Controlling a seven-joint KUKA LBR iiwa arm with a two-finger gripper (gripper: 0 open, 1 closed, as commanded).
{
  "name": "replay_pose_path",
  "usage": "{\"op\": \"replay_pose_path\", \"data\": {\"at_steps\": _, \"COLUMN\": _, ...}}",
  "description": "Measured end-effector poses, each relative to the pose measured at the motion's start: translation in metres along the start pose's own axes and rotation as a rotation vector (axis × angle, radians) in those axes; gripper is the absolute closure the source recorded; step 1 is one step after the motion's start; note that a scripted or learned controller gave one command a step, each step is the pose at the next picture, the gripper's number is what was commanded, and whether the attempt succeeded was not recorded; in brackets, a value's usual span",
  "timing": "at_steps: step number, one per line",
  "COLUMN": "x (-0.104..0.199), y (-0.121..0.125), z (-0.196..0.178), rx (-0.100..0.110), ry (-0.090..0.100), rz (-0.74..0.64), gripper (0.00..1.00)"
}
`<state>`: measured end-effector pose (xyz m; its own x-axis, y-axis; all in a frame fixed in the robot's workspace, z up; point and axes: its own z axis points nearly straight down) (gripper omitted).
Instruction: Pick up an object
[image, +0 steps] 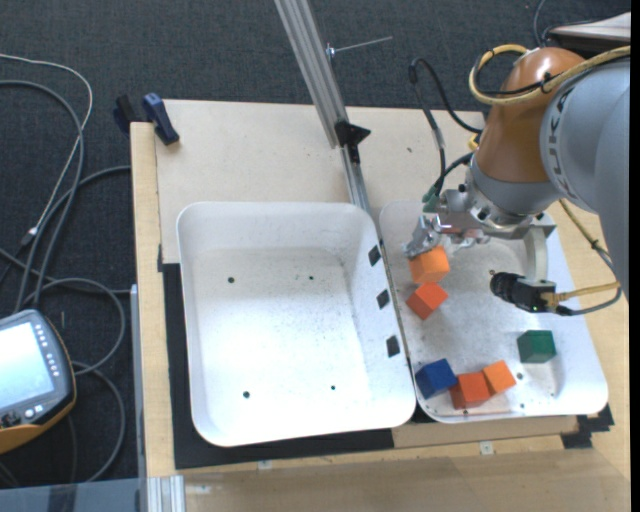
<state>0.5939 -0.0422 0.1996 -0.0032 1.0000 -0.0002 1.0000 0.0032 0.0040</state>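
In the right bin, my gripper sits at the far left corner, close to the wall between the bins. An orange cube lies directly below its tip, touching or nearly touching it; whether the cube is gripped cannot be made out. A red-orange cube lies just in front of that one. Along the near edge sit a blue cube, a red-orange cube and an orange cube in a row. A green cube is at the right.
The left bin is beside it, white with dark specks. A slanted metal pole ends at the bins' far junction. The arm's orange band and a black cable connector hang over the right bin.
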Motion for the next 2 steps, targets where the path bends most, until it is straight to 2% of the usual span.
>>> {"op": "replay_pose_path", "data": {"at_steps": 1, "x": 0.081, "y": -0.008, "z": 0.0, "rx": 0.008, "ry": 0.005, "rz": -0.006, "gripper": 1.0}}
{"op": "replay_pose_path", "data": {"at_steps": 2, "x": 0.075, "y": -0.008, "z": -0.011, "rx": 0.006, "ry": 0.001, "rz": 0.0, "gripper": 1.0}}
